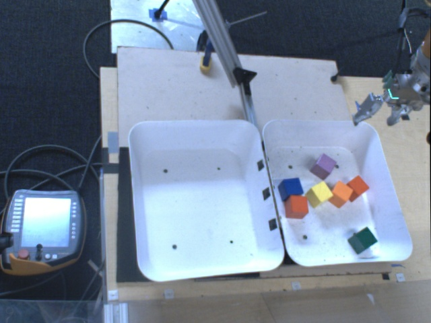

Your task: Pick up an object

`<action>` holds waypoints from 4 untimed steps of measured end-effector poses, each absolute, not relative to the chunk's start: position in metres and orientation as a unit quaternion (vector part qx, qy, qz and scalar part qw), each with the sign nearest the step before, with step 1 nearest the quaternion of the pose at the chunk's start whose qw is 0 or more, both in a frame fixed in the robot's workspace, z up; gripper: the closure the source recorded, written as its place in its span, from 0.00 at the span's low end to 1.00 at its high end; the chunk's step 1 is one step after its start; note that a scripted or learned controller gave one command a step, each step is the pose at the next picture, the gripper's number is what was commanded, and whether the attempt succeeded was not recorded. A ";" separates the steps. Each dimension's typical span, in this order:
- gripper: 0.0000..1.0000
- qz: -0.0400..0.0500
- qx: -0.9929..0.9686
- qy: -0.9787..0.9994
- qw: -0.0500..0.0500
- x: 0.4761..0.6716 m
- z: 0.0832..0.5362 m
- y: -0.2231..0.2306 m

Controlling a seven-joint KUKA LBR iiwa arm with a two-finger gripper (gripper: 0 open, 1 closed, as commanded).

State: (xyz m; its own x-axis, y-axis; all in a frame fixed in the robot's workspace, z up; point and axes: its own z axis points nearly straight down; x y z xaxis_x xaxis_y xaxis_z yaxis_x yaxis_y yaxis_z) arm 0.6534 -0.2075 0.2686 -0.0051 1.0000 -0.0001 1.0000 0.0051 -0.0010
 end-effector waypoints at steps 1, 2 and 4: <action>0.00 0.000 -0.705 -0.709 -0.001 0.654 0.271 -0.207; 0.00 0.001 -0.706 -0.708 0.001 0.649 0.211 -0.209; 0.00 0.000 -0.706 -0.708 0.000 0.650 0.128 -0.212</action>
